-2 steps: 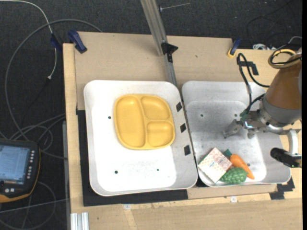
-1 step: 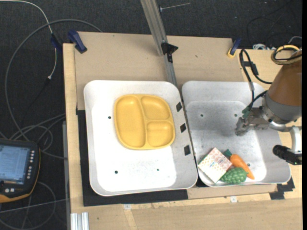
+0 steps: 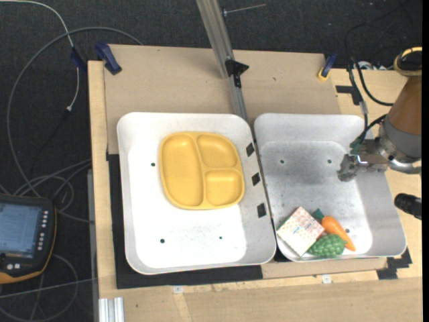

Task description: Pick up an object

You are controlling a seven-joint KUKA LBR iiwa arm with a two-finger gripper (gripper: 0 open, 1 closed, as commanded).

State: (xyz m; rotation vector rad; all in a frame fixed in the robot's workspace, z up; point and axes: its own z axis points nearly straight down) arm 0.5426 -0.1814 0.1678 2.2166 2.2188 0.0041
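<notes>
From my remote station I watch the gripper [image 3: 346, 168] hang over the right bin [image 3: 301, 129], reaching in from the arm's side with nothing between its fingers; at this slant I cannot tell whether it stands wide or narrow. The pickable things lie in a small heap well below and slightly left of the tool, pressed into the bin's near corner: a small white printed packet [image 3: 299, 229], a toy carrot [image 3: 334, 229] just beside it, and a knobbly green toy [image 3: 328, 246] touching both. I judge all three light and unlikely to break. The packet looks flat and possibly soft, so it may buckle or slide out of a pinch; the carrot looks smooth and tapered, likely slippery near its tip; the green piece's bumpy surface should give the fingers the best purchase. My pick would be the carrot across its thicker end, or the green toy across its middle, coming straight down, since the bin wall sits close behind the heap and crowds any angled approach. The yellow divided tray [image 3: 202, 168] rests in the left bin [image 3: 137, 200], far to the tool's left, well apart from the heap.
</notes>
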